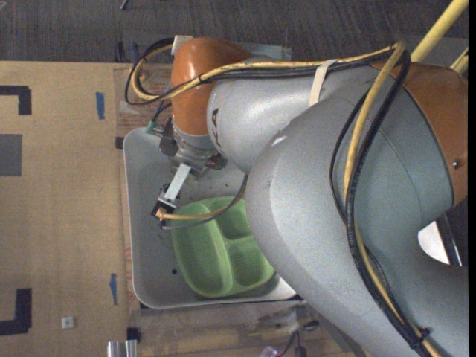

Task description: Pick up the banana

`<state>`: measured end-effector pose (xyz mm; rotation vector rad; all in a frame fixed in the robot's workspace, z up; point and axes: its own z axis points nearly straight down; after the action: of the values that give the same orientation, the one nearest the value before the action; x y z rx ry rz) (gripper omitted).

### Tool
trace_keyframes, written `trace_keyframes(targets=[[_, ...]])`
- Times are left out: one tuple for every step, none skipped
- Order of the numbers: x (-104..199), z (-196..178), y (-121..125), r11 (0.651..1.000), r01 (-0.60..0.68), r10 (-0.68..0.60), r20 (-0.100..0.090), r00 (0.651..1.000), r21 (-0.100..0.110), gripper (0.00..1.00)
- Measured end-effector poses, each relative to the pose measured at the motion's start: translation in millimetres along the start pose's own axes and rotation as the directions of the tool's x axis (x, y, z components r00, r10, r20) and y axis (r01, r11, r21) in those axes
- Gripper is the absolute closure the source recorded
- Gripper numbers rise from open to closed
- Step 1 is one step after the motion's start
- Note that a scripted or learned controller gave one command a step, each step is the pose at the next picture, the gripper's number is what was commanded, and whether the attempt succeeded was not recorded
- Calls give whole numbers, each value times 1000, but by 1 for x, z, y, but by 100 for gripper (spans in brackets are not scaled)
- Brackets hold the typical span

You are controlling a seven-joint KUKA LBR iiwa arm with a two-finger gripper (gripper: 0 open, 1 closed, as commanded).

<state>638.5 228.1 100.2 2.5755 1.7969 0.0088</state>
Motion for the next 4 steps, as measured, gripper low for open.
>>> trace_keyframes(targets=[[10, 12, 27, 967, -254, 254, 1, 967, 1, 100], [3, 12, 17, 778, -628, 628, 0, 778, 3, 100], [-13, -81, -24, 524, -852, 852, 5, 524, 0, 100], [-13, -9, -26, 554, -833, 833, -6, 554, 1, 100]])
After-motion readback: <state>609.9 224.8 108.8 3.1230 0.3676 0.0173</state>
